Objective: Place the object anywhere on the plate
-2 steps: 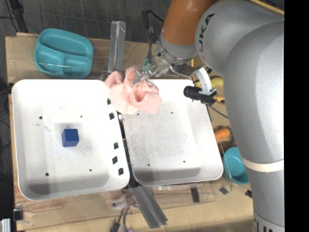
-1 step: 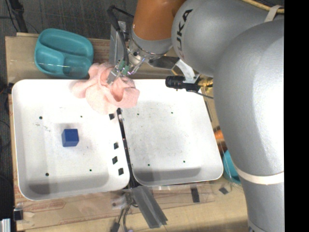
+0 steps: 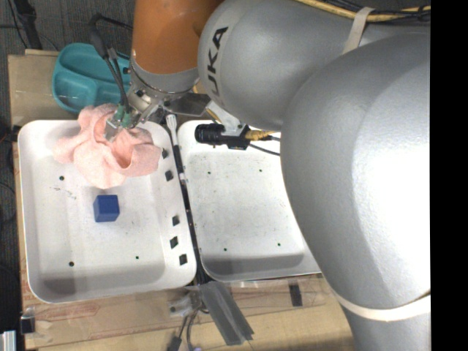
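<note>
In the camera view, the grey arm [image 3: 307, 101] with its orange band [image 3: 168, 20] reaches in from the right and hangs over the far end of the left bin [image 3: 44, 269], where the claw [image 3: 123, 117] sits down among the folds of a pink cloth [image 3: 110, 152]. Whether the claw is spread, closed or pinching any fabric cannot be told, because the wrist and the bunched cloth hide it. The cloth lies crumpled in the far part of the left bin, partly riding up on the bin's far rim, and a small blue cube [image 3: 107, 208] rests on the bin floor just in front of it, apart from the cloth. Which of the two is the task's object cannot be settled from this view, though the claw is at the cloth. A teal scoop-shaped item [image 3: 80, 75] sits on the counter beyond the left bin; the right bin [image 3: 248, 210] lies beside the left one. No plate can be made out. As a judgement, the cloth looks light, soft and limp: it would sag and trail when lifted, so a pinch on a raised fold near its middle seems safer than an edge. The cube looks rigid and light, best taken across two opposite flat faces.
</note>
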Tool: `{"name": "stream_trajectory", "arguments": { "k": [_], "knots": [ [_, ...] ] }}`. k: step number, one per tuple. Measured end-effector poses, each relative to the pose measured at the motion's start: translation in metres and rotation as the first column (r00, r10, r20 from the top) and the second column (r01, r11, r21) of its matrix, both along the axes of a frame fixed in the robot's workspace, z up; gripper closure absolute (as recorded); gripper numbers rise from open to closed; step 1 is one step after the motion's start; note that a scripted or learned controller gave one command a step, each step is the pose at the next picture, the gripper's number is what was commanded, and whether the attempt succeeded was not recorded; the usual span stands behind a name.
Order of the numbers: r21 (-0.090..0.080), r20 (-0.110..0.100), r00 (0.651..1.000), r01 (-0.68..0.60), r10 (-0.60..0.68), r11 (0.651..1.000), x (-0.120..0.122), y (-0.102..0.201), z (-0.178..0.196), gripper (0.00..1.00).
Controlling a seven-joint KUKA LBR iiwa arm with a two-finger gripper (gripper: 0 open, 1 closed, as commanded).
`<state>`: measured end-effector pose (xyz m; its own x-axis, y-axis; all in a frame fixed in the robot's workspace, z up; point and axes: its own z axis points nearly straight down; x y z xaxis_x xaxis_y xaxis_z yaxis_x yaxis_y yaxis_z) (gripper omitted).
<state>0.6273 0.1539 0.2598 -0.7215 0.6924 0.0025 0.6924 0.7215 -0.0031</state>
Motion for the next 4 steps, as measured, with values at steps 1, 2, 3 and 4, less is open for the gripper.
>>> {"name": "stream_trajectory", "arguments": {
  "k": [1,2,3,4],
  "knots": [
    [-0.001,0.0,0.999,-0.045,0.045,0.999,-0.024,0.038,-0.023,1.0],
    [0.0,0.004,0.994,-0.109,0.109,0.994,0.006,0.026,-0.014,1.0],
    [0.0,0.001,0.936,-0.353,0.353,0.936,-0.01,0.046,-0.031,1.0],
    [-0.001,0.0,0.95,-0.312,0.312,0.95,0.007,-0.001,-0.059,1.0]
  ]
}}
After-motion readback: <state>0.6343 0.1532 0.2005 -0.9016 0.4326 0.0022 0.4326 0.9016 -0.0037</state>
